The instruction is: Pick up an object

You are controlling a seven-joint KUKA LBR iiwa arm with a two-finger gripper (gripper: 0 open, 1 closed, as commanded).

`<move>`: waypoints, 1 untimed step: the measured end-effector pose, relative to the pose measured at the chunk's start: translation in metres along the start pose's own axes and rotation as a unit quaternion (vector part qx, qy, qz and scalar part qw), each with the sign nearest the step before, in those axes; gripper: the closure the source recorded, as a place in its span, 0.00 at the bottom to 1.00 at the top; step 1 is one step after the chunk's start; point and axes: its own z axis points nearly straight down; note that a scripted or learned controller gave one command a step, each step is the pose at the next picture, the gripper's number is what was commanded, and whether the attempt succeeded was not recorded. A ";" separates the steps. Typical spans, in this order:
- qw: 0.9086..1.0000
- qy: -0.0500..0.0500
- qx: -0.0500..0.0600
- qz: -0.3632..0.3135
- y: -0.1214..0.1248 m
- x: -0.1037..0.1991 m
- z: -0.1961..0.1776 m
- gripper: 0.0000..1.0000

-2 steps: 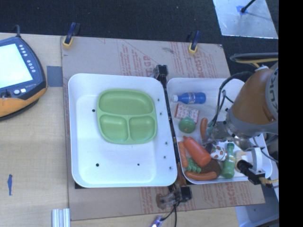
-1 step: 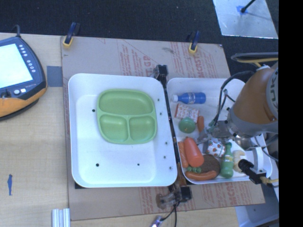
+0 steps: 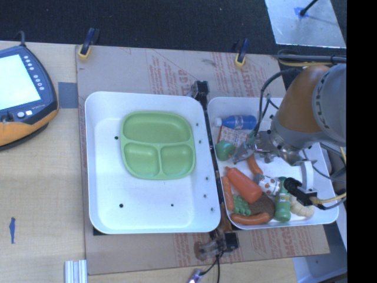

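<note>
From my remote station, the arm (image 3: 306, 108) reaches in from the right over the right bin (image 3: 330, 217), its orange band above the grey wrist. The gripper (image 3: 250, 149) hangs low among the clutter at the bin's middle, just beside a green round toy (image 3: 224, 151) and the upper end of a small carrot (image 3: 254, 165). I cannot tell whether it is open or closed, and nothing is plainly held.

The right bin is crowded. A water bottle (image 3: 237, 122) with a blue label lies along its far wall. A larger red-orange toy (image 3: 243, 184) lies slantwise near the centre, a sausage (image 3: 252, 219) rests against the near wall, and a small green piece (image 3: 241, 204) sits between them. A green bottle (image 3: 283, 208) and a pale toy (image 3: 301, 209) lie toward the near right corner.

The left bin (image 3: 103, 158) holds a green divided plate (image 3: 158, 144), set flat toward its far side, with one long compartment and two smaller ones.

Both bins sit side by side, touching, on a brown cardboard sheet (image 3: 171, 69) printed with faint red lettering and clamped at the far edge by two clips (image 3: 87, 42). The sheet lies on a pale wooden bench (image 3: 41, 187). At the left edge a control pendant (image 3: 23, 96) with an orange casing and a bright screen rests on the wood. Beyond the bench the floor (image 3: 147, 7) is dark, with a light grey square (image 3: 303, 13) at far right.
</note>
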 end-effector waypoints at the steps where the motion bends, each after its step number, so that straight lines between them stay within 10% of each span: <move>1: 1.000 0.000 0.001 -0.001 0.000 -0.001 -0.010 1.00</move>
